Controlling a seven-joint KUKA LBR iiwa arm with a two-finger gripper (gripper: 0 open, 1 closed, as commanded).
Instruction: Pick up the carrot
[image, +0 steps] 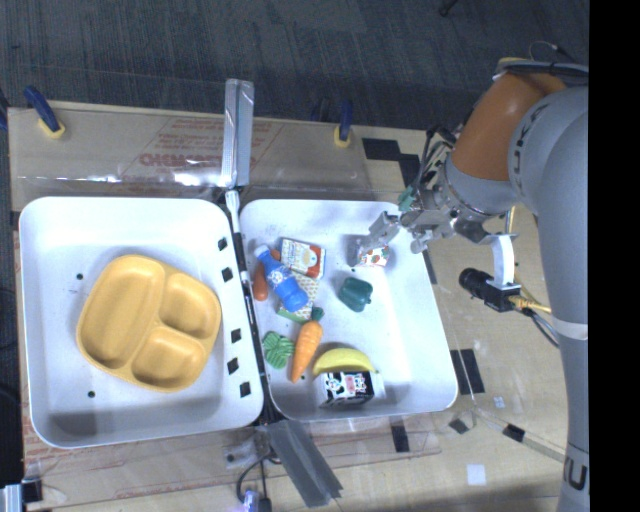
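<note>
The carrot (306, 349) lies low in the right bin (420, 340), touching a banana (342, 360) and a green leaf (277, 349). The hand (385, 232) hovers at upper right; its state I cannot tell.

Red mirrored print on clear sheet (190, 150) behind bins, unreadable; carton labels too small.

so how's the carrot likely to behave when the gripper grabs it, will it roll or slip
The carrot looks like a smooth, tapered toy, so it probably stays stiff but may slide out of a pinch near its thin tip. Its round body could roll if nudged, though the banana and the green leafy piece lying close alongside may hinder that.
</note>
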